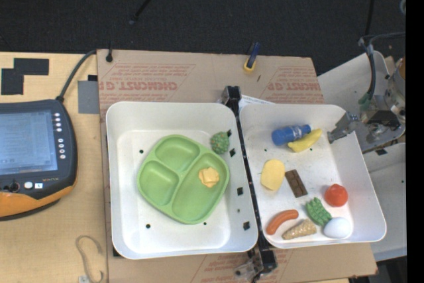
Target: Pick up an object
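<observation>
Here the pincer [344, 126] hangs at the right bin's [361, 175] far-right rim — whether it is open or closed I cannot tell — touching nothing, well apart from the blue bottle [290, 134] and banana [305, 140].

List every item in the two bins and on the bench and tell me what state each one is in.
green plate: flat in left bin, holds yellow piece
broccoli: beside the plate's rim
blue bottle: lying on its side
banana: touching the bottle
sausage: lying flat
tomato: apart from egg
tablet: screen lit
gripper: at right bin's far right rim, holding nothing visible
</observation>
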